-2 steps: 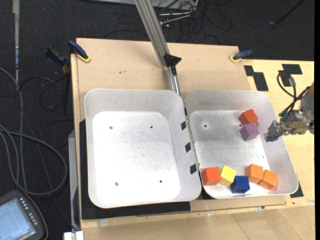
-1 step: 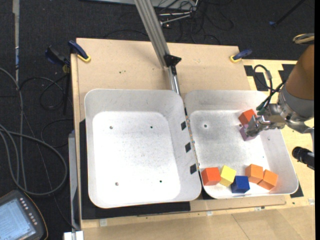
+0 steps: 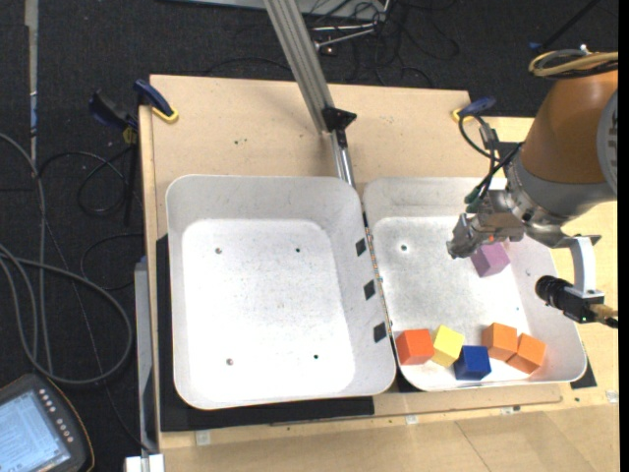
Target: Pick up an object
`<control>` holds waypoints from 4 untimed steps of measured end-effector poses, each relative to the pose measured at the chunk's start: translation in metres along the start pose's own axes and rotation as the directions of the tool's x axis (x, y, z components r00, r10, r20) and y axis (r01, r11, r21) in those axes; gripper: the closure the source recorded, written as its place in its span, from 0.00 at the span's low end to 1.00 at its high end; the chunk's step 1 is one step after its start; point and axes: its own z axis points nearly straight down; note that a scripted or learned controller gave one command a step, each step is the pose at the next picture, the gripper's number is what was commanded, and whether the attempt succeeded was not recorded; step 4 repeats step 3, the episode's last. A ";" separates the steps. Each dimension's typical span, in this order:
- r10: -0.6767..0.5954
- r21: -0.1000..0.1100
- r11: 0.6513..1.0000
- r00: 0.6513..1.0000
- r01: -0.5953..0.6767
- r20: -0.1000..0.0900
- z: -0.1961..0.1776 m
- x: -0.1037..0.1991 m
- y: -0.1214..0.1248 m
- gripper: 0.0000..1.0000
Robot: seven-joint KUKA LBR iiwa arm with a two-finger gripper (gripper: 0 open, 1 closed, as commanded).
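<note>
Hand over the right bin, purple block just beneath its tip.

The hand (image 3: pixel 474 239) hangs in the middle of the right bin (image 3: pixel 393 205), and a purple block (image 3: pixel 490 259) sits directly under and touching its lower end; whether the block is gripped or merely lying below cannot be told, nor whether the hand is open or closed. Along that bin's near edge lie five more blocks: orange block (image 3: pixel 415 345), yellow block (image 3: pixel 448 343), blue block (image 3: pixel 473 362) and two orange ones (image 3: pixel 515 346) toward the near right corner. The left bin (image 3: pixel 182 264) stands alongside. This looks like the grasp step itself. Next, a straight lift should show whether the purple block comes up; if not, the hand needs re-centring over it.
</note>
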 end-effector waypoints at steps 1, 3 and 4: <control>0.001 -0.001 1.000 1.000 -0.001 0.000 -0.010 0.050 0.022 1.00; 0.001 0.002 1.000 1.000 -0.001 0.000 -0.003 0.154 0.059 1.00; 0.001 0.002 1.000 1.000 -0.001 0.000 -0.003 0.154 0.059 1.00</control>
